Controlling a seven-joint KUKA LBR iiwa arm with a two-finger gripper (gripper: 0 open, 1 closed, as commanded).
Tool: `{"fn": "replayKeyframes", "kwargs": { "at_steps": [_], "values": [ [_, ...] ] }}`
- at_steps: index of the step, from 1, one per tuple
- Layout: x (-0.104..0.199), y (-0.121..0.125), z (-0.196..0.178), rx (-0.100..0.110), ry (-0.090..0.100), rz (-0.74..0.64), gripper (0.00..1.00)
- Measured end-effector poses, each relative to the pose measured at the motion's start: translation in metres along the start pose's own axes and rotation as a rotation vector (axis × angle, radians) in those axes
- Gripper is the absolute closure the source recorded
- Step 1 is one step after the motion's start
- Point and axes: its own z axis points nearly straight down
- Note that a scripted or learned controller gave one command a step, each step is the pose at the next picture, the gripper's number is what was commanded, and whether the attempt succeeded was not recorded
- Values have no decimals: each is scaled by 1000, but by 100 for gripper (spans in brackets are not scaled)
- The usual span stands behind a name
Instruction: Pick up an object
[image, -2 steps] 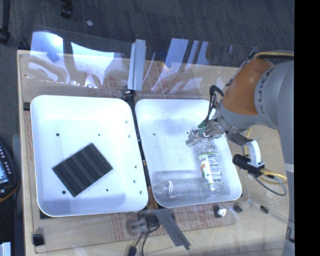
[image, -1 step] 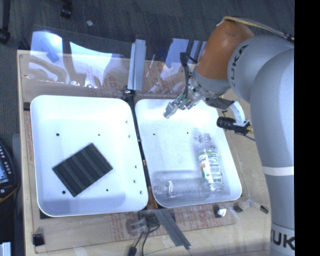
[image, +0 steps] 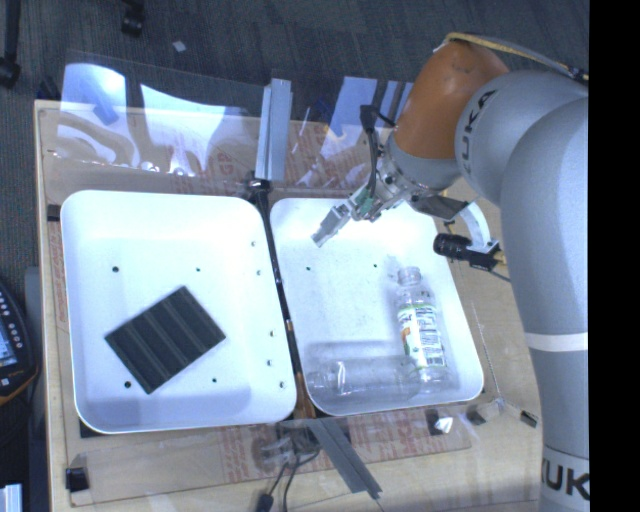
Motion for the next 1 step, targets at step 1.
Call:
{"fn": "replayKeyframes", "kwargs": {
  "at_steps": [1],
  "values": [
    [-7,-55,73,5,3,257,0]
  ]
}}
